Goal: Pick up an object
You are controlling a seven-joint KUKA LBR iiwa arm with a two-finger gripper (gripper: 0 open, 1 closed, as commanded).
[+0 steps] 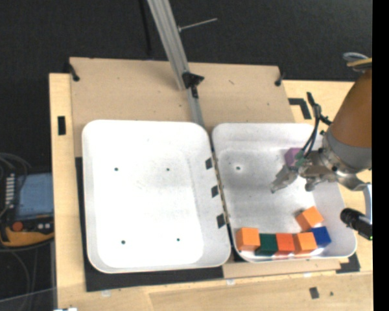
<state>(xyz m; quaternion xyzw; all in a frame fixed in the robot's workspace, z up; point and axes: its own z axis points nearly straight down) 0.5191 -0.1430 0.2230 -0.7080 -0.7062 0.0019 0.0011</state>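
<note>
My gripper (pixel 291 186) hangs over the middle of the right bin (pixel 246 148), its two fingers spread open with bare bin floor between them. A small purple object (pixel 292 154) lies just behind the gripper, partly hidden by the wrist. Along the bin's front wall stands a row of blocks: an orange block (pixel 248 238), a green block (pixel 268 243), two more orange ones (pixel 285 242) (pixel 305 241) and a blue block (pixel 321 236). Another orange block (pixel 309 217) sits tilted just above the row, in front of the gripper and to its right.
The left bin (pixel 146 193) lies beside the right one, with dark clips (pixel 215 190) along their shared edge. A slanted metal rail (pixel 172 41) rises behind the bins. A blue device and cables (pixel 26 203) lie off the bench at the left.
</note>
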